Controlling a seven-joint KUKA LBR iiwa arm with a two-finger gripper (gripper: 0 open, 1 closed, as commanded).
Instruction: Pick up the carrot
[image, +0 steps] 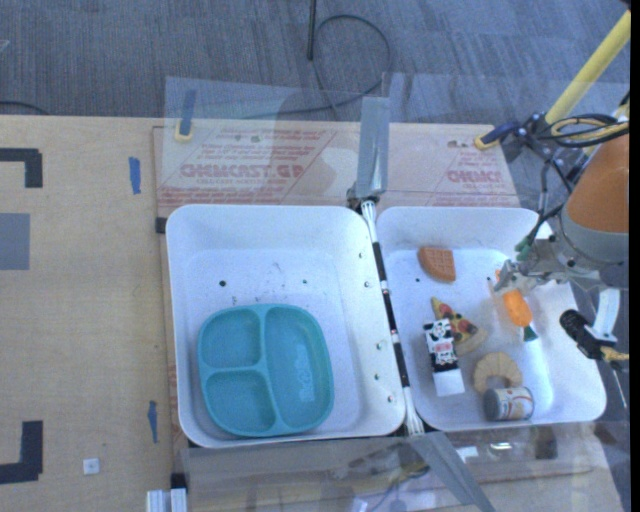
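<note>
You can read red lettering on the clear plastic sheet (262, 160) behind the two shallow white bins, something like "CHEMCAST" (the rest is too faint to make out), and it repeats partly at the right. In the left bin (200, 235) you have one teal plastic divided plate (265, 369) with three compartments. In the right bin (573, 392) you can count six items: one small orange toy carrot (517, 309) with a pale green tip, one tan waffle-like piece (437, 263), one toy pizza slice (455, 322), one black-and-white cow-print carton (442, 355), one round tan cookie-like piece (497, 371) and one small grey can (508, 403). The grey two-finger gripper (512, 281) sits right at the carrot's upper end, near the bin's right side; you cannot tell how its jaws stand.
</note>
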